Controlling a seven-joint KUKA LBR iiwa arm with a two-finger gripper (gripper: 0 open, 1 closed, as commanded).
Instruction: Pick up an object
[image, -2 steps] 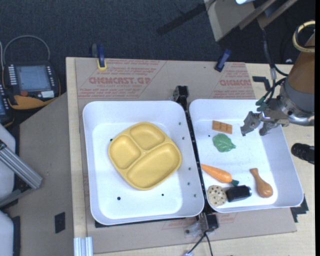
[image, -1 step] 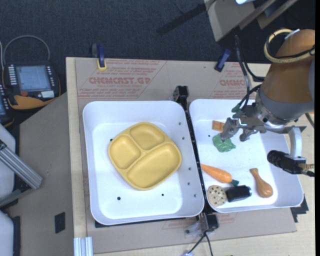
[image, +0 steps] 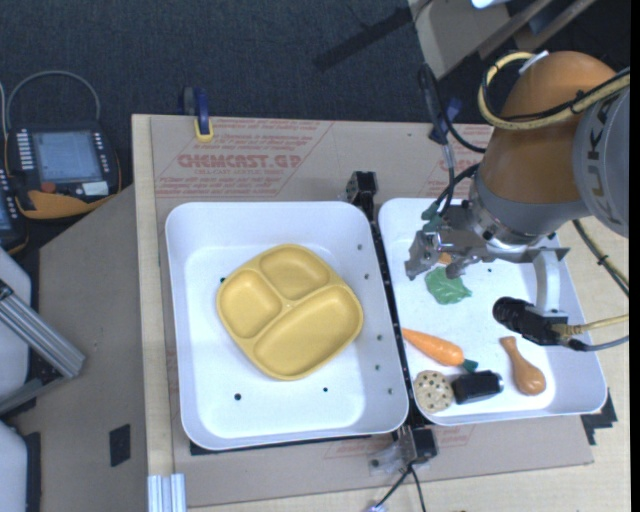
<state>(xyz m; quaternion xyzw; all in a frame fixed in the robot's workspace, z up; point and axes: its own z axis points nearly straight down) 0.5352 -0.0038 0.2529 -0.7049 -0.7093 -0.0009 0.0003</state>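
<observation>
The gripper (image: 447, 262) hangs just above the green toy (image: 449, 289), up and right of the carrot (image: 434, 346); I cannot tell its state; descend straight, centred, avoiding the carrot.

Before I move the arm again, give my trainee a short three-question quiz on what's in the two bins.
1. True or false: the yellow divided plate lies in the left bin.
2. Which item lies nearest the gripper? A) cookie B) green leafy piece C) drumstick
3. Fill in: the orange item in the right bin, left of the drumstick, is a ____.

Key: 1 true. 2 B. 3 carrot.
</observation>
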